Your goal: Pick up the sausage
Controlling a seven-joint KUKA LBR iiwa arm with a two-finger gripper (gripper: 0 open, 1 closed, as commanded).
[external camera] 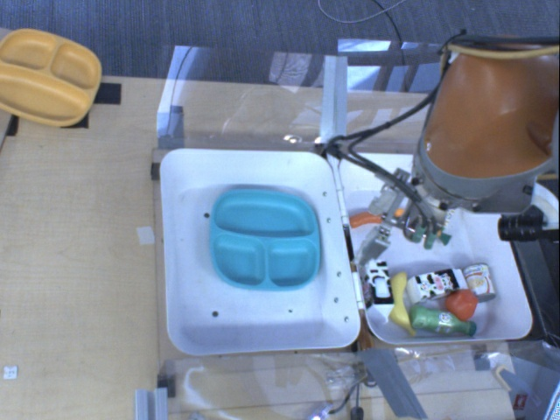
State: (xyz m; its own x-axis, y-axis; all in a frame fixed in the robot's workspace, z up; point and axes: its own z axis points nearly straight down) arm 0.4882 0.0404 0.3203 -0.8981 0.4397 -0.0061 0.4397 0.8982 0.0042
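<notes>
Yellow plastic comes first: one yellow plate (pixel 48 75), divided into compartments, lies on the bench (pixel 79 252) well up and to the left of the blue plate (pixel 265 249), outside both bins. The one blue plate, with three compartments, sits flat in the middle of the left bin (pixel 188 322). There are two white bins, and the right bin (pixel 516 318) lies to the right of the blue plate, across the shared wall. Nearest the blue plate, level with its upper half, is one orange-red elongated piece, apparently the sausage (pixel 361 221). It lies on the bin floor just beside that wall. Below it, level with the blue plate's lower edge, stands one black carton (pixel 378 284) with white marks, and one yellow banana (pixel 399 306) is just to its right. Further right of the blue plate come one white carton (pixel 437 282) with black marks, one green bottle (pixel 442 322) lying on its side below it, one red piece (pixel 462 304) touching the bottle, and one small can (pixel 479 280) furthest out. The gripper (pixel 404 224) hangs to the right of the blue plate, over the sausage's right end, which it hides. Whether it is open or closed, or touches the sausage, cannot be told.
</notes>
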